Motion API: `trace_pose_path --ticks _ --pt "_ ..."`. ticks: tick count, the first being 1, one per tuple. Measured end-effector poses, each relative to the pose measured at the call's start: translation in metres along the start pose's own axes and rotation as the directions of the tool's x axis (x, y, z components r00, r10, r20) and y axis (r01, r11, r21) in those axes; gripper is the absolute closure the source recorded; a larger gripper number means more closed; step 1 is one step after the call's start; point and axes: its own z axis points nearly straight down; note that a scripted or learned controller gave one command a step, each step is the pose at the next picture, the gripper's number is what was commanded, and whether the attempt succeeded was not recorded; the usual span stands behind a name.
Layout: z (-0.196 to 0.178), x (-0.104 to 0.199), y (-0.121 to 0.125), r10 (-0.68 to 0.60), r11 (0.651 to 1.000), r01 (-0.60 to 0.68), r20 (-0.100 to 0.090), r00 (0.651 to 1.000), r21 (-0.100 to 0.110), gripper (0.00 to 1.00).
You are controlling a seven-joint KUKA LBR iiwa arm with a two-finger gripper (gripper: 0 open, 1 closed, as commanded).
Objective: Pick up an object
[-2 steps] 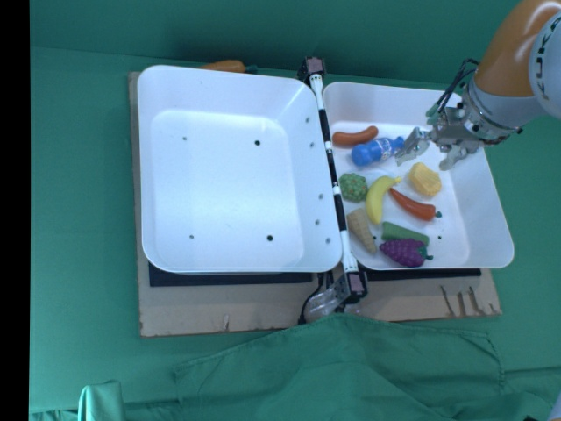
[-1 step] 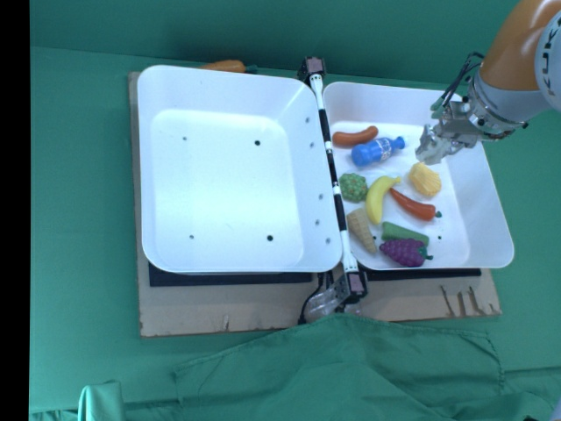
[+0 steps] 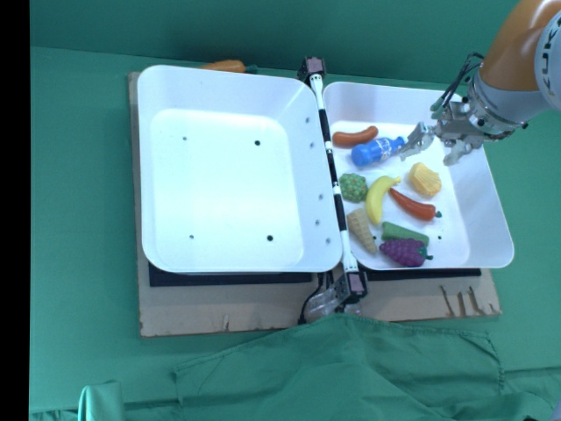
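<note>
The right bin [image 3: 478,196] holds several toy foods: a red sausage [image 3: 354,136], a blue bottle [image 3: 378,151], a yellow corn piece [image 3: 425,180], a banana [image 3: 379,197], a green broccoli [image 3: 352,187], a red chili [image 3: 412,205], a cucumber [image 3: 404,231], purple grapes [image 3: 404,252] and a pale corn cob [image 3: 361,229]. My gripper [image 3: 436,146] hovers over the bin's upper right, its fingers spread open on either side above the corn piece, just right of the bottle. Nothing is between the fingers.
The left bin [image 3: 166,191] lies beside the right one, with a black-and-white divider bar [image 3: 329,174] between them. An orange carrot [image 3: 223,65] rests outside behind the left bin. Green cloth [image 3: 351,367] is bunched at the front.
</note>
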Motion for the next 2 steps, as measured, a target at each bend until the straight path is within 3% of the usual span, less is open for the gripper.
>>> trace_pose_path --ticks 1,2 --pt "-0.0131 -0.0017 0.0013 0.004 1.0 -0.004 0.003 1.0 -0.008 1.0" --pt "-0.0125 -0.0016 0.0011 0.004 1.0 -0.004 0.003 1.0 -0.006 0.0"
